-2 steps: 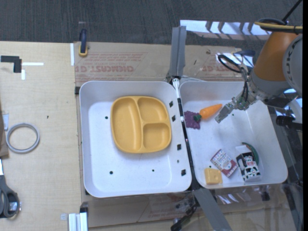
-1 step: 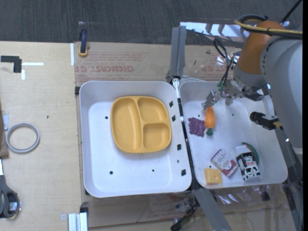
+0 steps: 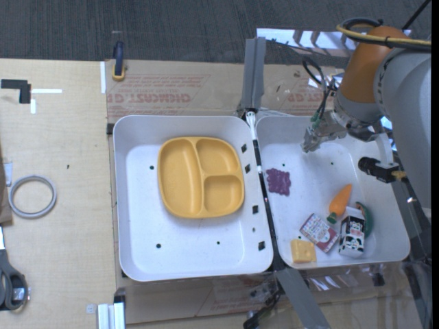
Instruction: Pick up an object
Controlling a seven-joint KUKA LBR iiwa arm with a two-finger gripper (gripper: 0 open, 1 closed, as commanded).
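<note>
Dark carpet lies behind a pale wooden counter (image 3: 55, 252) that bears 2 shallow white bins side by side. In the left bin (image 3: 130, 245) sits a yellow divided plate (image 3: 200, 177). The right bin (image 3: 384, 245) holds the candidates for picking: a purple bunch of grapes (image 3: 278, 181) near its left wall, a carrot (image 3: 340, 200), a black-and-white carton (image 3: 352, 234), a small patterned packet (image 3: 317, 229) and a yellow block (image 3: 303, 251) clustered toward its near side. The end effector (image 3: 314, 141) hovers over the bin's far part, well apart from all of these; whether it is open or closed I cannot tell. Judging by this, nothing is picked yet: choosing, descending, gripping and lifting all remain.
</note>
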